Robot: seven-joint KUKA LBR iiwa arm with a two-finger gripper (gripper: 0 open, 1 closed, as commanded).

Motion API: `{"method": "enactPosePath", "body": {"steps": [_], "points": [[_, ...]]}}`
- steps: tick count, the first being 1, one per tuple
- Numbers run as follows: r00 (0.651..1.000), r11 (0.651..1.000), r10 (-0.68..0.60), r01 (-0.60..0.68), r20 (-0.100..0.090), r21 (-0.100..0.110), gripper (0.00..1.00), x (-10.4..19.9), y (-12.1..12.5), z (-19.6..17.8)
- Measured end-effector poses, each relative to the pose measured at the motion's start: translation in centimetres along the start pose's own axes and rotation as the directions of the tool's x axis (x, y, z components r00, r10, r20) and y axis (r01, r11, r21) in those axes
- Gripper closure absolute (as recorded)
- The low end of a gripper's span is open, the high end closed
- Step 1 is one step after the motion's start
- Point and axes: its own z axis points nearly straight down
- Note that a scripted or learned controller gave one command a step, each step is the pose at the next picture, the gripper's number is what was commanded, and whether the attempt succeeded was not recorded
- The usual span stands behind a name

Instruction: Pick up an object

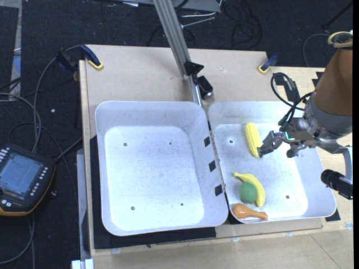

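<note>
Corn cob (252, 139), yellow and lying in the right bin (314, 206), sits just beside my gripper (268, 144); whether I am open or shut I cannot tell at this angle. Nearer the front wall lie a banana (252, 181), a green ball (248, 193) and an orange gourd (248, 211). Closing off-centre could nudge the rounded cob sideways and leave me with nothing.

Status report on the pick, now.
Hand low in the right bin, beside the yellow corn. Nothing seen between its fingers. Banana, green ball and orange gourd clustered at the near edge, untouched.
</note>
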Motion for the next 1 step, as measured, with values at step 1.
{"method": "enactPosePath", "body": {"steps": [1], "points": [[1.0,1.0,0.0,0.0,0.0,0.0,0.0,0.0,0.0,0.0]]}}
